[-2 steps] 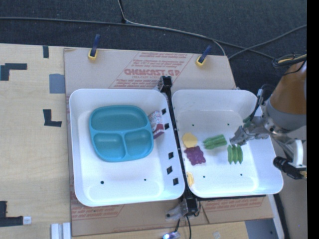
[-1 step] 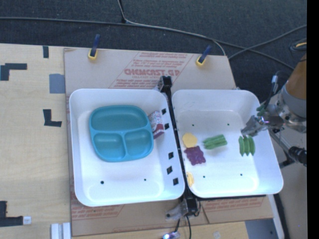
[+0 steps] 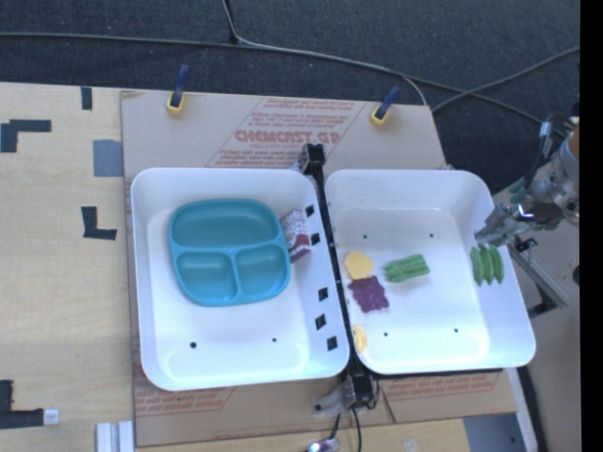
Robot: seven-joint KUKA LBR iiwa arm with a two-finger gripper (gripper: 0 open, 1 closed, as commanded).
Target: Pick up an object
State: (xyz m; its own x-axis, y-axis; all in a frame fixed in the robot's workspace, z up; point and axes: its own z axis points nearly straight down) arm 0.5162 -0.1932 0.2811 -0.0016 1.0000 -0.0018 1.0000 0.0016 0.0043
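Lying on cardboard (image 3: 273, 130) — two white bins (image 3: 151, 281) — dark carpet (image 3: 113, 17) behind.

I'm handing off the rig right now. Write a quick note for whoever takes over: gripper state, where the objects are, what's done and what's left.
Gripper: at the right bin's right rim; whether its fingers are open or shut cannot be made out, and nothing is seen held.
Right bin: green bean-shaped toy on the right rim just below the gripper; second green pod-shaped toy, yellow round piece and purple grape-like cluster near the middle; small yellow piece by the divider.
Left bin: teal sectioned plastic plate, red-and-white packet.
Done: no pick evident.
Left: grasp and lift one object.
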